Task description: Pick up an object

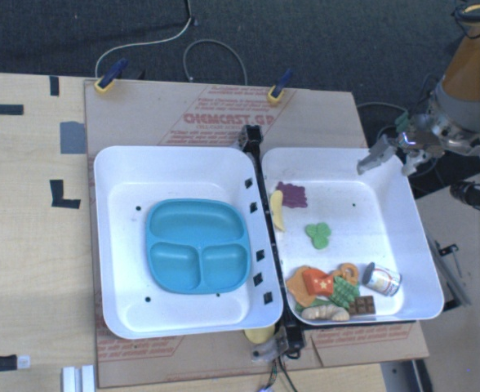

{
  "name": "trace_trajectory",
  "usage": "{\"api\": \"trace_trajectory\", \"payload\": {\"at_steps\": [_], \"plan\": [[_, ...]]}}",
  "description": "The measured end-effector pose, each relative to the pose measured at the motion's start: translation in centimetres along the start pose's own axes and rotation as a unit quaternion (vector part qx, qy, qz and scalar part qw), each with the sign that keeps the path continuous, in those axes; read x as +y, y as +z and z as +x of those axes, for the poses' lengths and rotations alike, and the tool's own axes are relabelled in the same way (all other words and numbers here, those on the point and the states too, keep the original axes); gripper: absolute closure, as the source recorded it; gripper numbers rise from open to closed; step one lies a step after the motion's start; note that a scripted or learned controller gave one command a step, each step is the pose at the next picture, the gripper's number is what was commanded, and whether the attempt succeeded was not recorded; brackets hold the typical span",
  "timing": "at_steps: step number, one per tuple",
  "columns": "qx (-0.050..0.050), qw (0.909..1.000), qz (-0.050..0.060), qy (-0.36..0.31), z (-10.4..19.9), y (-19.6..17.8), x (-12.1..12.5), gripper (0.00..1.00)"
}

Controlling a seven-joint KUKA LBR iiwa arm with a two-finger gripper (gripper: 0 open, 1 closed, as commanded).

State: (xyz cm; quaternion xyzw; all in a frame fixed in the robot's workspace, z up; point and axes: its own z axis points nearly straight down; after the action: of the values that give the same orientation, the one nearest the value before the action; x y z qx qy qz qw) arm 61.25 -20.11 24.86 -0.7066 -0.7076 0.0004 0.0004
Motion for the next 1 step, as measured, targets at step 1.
{"api": "trace_trajectory", "payload": {"at_steps": [1], "plan": [[0.003,1.0,0.007,0.0,5.09,9.52,-5.63,0.0]]}}
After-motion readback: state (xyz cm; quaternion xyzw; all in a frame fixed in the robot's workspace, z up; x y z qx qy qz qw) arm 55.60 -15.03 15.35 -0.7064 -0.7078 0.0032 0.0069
